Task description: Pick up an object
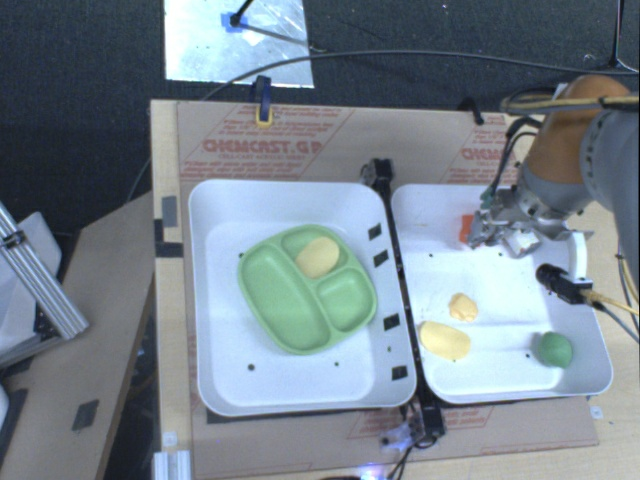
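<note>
Two white bins sit side by side on a cardboard sheet [300,138] over dark carpet. The left bin [230,368] holds a green divided plate [290,303] with a yellow piece [318,256]. The gripper [497,230] hangs over the right bin's [590,368] far part; its opening can't be made out, and an orange scrap [466,229] beside it is half hidden. Nearer lie a small yellow lump [462,307], a yellow oval [444,340] lying left-right, and a green ball [552,349].
</note>
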Tool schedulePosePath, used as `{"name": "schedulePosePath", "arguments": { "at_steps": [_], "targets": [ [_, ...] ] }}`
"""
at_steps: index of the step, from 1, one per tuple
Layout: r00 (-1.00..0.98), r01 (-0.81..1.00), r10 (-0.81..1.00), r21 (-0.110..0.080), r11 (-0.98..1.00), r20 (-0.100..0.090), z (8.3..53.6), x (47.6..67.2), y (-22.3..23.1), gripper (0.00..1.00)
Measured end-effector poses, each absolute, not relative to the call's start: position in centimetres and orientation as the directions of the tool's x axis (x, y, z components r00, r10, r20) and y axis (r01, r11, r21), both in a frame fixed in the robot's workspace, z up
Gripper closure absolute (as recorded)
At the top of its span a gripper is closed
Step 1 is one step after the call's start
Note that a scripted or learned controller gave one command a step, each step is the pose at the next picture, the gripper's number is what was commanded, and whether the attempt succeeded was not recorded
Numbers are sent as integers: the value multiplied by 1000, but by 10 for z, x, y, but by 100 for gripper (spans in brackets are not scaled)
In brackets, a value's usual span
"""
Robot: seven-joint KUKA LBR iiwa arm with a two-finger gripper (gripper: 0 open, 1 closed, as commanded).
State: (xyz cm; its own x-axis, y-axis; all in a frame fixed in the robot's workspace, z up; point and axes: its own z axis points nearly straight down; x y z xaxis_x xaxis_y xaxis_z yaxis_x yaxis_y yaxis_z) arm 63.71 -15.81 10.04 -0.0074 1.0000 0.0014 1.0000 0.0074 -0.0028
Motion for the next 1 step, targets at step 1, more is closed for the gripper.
{"name": "schedulePosePath", "arguments": {
  "at_steps": [1],
  "targets": [
    [-5, 1000, 1000, 4, 5, -1, 144, 641, -155, 100]
  ]
}}
